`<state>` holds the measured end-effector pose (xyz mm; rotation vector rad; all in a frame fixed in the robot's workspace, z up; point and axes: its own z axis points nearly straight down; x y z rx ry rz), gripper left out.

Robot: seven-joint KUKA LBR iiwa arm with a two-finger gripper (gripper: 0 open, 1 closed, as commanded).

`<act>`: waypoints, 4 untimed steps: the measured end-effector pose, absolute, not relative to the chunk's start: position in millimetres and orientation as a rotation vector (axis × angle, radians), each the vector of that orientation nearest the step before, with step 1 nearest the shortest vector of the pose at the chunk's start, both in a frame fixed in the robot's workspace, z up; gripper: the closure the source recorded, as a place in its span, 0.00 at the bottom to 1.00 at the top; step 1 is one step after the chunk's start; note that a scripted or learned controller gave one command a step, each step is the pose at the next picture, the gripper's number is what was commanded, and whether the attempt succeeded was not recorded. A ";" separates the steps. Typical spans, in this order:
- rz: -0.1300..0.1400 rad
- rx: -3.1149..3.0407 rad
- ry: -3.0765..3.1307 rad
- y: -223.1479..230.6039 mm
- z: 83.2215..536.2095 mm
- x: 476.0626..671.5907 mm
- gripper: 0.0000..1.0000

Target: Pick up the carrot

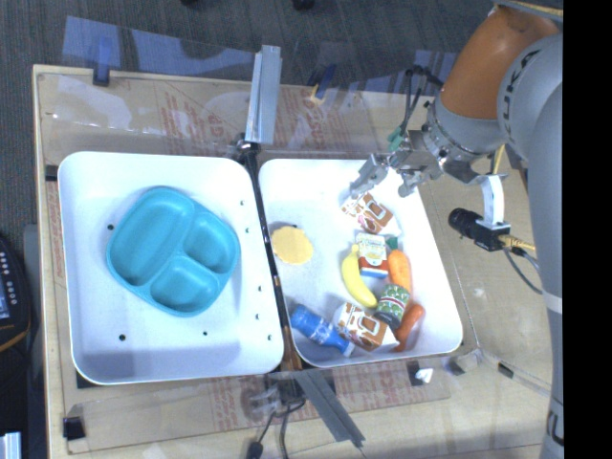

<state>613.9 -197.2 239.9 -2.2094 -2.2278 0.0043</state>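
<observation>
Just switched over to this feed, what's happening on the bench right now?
The arm is reaching in from the right, its gripper open above the far end of the right bin with nothing between its fingers. The carrot lies in that bin, untouched, next to a banana amid small cartons and a can. A yellow disc sits near the divider. The left bin holds a blue sectioned tray.

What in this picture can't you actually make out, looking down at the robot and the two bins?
- Gripper, camera view: too small and blurred to tell how it is set.
- Lower carrot: partly covered by a small can.
- Small cartons: labels too small to read.
- Arm: cut off by the frame's top and right edge.
</observation>
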 end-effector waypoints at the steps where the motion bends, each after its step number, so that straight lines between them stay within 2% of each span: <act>1: 0.006 -2.301 -2.130 -129.2 97.5 610.5 0.00; 2: 0.008 -2.295 -2.134 -129.0 107.3 610.8 1.00; 3: 0.001 -1.814 -2.566 -156.8 92.0 623.7 1.00; 4: 0.000 -1.534 -2.744 -165.4 93.4 658.2 1.00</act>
